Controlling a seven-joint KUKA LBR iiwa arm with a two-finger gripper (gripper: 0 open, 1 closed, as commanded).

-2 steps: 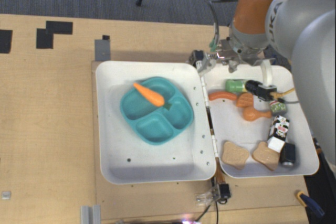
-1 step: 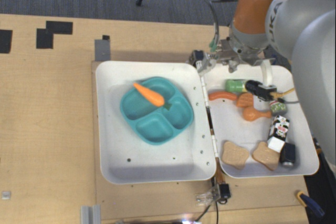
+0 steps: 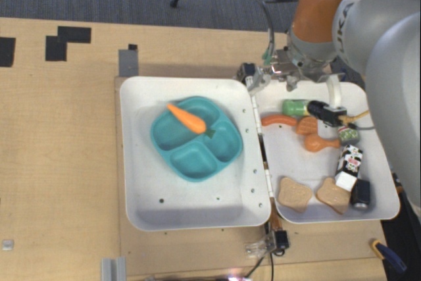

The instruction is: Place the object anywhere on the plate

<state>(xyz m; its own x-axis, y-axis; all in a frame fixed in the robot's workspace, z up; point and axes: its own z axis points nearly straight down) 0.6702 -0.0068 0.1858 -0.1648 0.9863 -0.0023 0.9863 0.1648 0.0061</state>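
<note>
The two bread slices (image 3: 294,194) lie nearest, in the right bin (image 3: 388,204); the carrot (image 3: 187,118) is already seen lying across the teal plate (image 3: 196,138) in the left bin (image 3: 141,161), so a clean retreat is judged enough. The arm (image 3: 348,16) is bent over the right bin's far edge, and whether the claw (image 3: 289,76) is apart or together cannot be told

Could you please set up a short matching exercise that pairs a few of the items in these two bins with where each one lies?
Things:
1. carrot
2. teal plate
3. bread slices
4. green item

Places:
A. front of the right bin
B. across the plate's upper compartments
C. back of the right bin, under the arm
D. middle of the left bin

Pairs: 1-B, 2-D, 3-A, 4-C
</note>
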